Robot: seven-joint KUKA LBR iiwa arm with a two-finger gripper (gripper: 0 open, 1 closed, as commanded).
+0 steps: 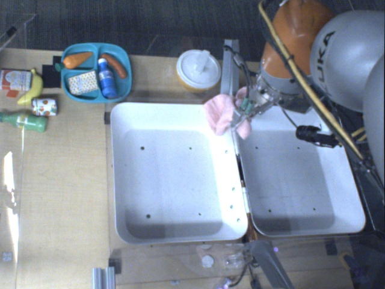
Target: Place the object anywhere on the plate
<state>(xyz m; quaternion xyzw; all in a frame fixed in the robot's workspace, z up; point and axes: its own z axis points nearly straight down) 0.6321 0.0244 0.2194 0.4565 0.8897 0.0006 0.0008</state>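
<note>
Gripper (pixel 245 108) hangs over the far end of the divide between the two bins, its fingers pinched on a pink cloth (pixel 220 114); the cloth droops from the fingertips, bunched and crumpled, spilling over the far right corner of the left bin (pixel 174 173) and partly over the rim shared with the right bin (pixel 301 179); whether its lower folds touch the bin rim I cannot tell. Arm (pixel 337 53) comes in from the right, its orange band (pixel 295 35) above the wrist, a yellow cable (pixel 301 71) running slantwise across it.

Beyond the bins, on the wooden bench (pixel 60 191), a round white lid on a yellow tub (pixel 198 69) stands just behind the left bin's far edge, near the cloth; further left sits a blue divided plate (pixel 123 62), holding a carrot (pixel 78 59), a sausage (pixel 115 67), a blue bottle (pixel 106 78) and a patterned square (pixel 82 83); the plate lies well apart from the cloth. Left of the plate lie a banana (pixel 31 88), a small box (pixel 14 80), a can (pixel 44 106) and a green bottle (pixel 24 121).
</note>
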